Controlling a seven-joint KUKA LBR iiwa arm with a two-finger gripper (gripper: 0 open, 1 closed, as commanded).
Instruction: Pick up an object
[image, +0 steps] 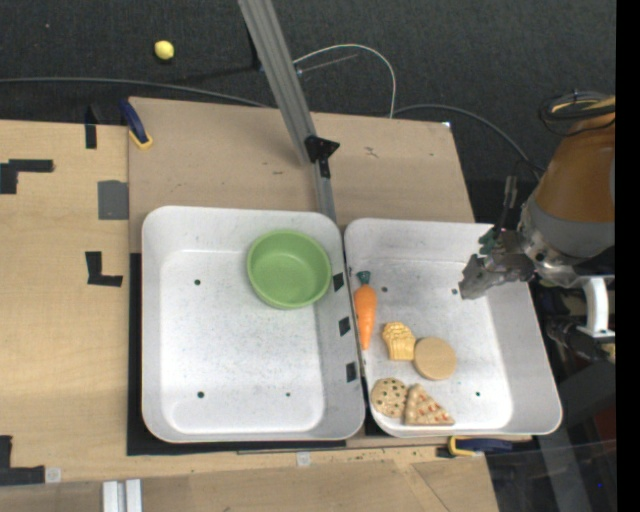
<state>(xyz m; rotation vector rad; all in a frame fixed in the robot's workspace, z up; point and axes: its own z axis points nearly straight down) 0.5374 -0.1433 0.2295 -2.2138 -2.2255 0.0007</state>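
The right bin (510, 330) holds an orange carrot (365, 312) by its left wall, a yellow waffle-like piece (398, 341), a round tan biscuit (435, 358), a speckled cookie (389, 397) and a pizza slice (427, 408) at the near edge. A green bowl (289, 268) sits at the back of the left bin (200, 330). My gripper (476, 281) hangs over the right bin's right half, up and to the right of the biscuit, with nothing visible between its fingers.
A grey pole (285, 85) slants in from the top to the seam between the bins. Cables run across the back of the bench. A small yellow ball (164, 49) lies far back on the dark floor.
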